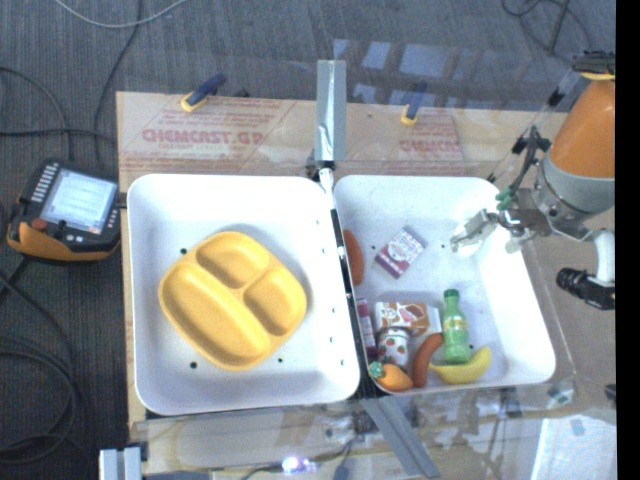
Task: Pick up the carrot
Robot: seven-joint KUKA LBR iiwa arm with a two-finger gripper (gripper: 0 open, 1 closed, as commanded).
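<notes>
carrot sits wedged in the right bin's near-left corner, touching the sausage | gripper hovers over the far-right side, well apart, probably just staging | pincer state: honestly can't tell | corner crowding looks awkward for a grab

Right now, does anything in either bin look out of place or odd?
Nothing looks spilled or damaged. The toy food is crowded into the right bin's near-left corner, with the carrot wedged against the wall beside the sausage. The yellow tray sits askew in the left bin.
</notes>
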